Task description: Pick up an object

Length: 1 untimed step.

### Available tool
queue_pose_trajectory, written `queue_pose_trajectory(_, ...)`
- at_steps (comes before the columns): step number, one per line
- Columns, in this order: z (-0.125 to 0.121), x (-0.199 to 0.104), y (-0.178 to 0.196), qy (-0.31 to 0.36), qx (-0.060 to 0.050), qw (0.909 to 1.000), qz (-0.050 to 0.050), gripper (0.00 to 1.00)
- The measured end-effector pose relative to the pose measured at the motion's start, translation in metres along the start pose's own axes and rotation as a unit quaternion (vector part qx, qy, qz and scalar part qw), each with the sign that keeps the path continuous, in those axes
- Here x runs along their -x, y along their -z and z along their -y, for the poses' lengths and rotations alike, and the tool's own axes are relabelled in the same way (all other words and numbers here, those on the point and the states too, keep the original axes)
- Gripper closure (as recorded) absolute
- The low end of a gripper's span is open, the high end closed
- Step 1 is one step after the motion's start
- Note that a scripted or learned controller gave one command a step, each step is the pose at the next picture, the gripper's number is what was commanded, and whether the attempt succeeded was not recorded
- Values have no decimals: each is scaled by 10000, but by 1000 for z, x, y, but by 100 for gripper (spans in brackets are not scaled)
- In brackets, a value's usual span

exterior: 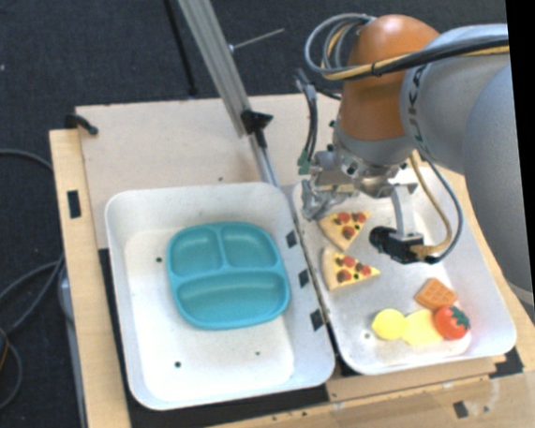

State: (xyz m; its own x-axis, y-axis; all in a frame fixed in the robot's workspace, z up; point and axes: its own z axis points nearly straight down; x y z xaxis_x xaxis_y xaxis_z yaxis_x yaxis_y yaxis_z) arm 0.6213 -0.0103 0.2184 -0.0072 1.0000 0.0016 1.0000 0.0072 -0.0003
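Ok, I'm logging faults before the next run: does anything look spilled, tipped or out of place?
Nothing stands out. The teal plate lies flat in the left bin; two pizza slices, a waffle, a tomato and yellow pieces sit loose in the right bin.

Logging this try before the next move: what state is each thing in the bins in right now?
Gripper: low over the right bin's upper left corner.
Upper pizza slice: flat, beside the gripper.
Lower pizza slice: flat, untouched.
Waffle piece: flat on the bin floor.
Tomato: against the yellow pieces.
Teal divided plate: upright in the left bin, nothing in its compartments.
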Motion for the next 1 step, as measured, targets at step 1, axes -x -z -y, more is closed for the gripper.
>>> queue_pose_trajectory(1, 17, -56, 5, 5, 1, 10000, -3, 100)
